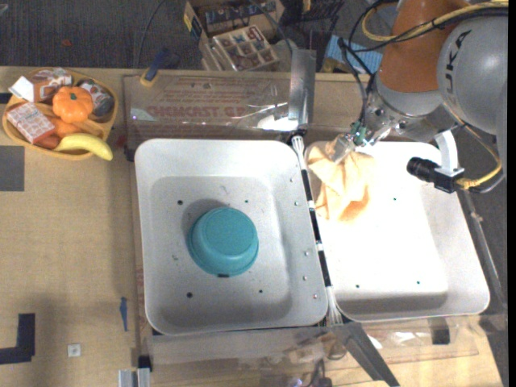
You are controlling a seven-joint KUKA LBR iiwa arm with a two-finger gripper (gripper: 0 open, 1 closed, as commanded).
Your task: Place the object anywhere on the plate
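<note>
A teal plate, seen as an upturned round dish, is set near the middle of the left bin. In the right bin, a pale orange cloth is draped at the upper left corner, against the dividing rim. The gripper is positioned at the cloth's top edge, where the fabric is gathered upward and appears pinched between pressed-together fingers.

Two white bins, one teal plate, one orange cloth.
</note>
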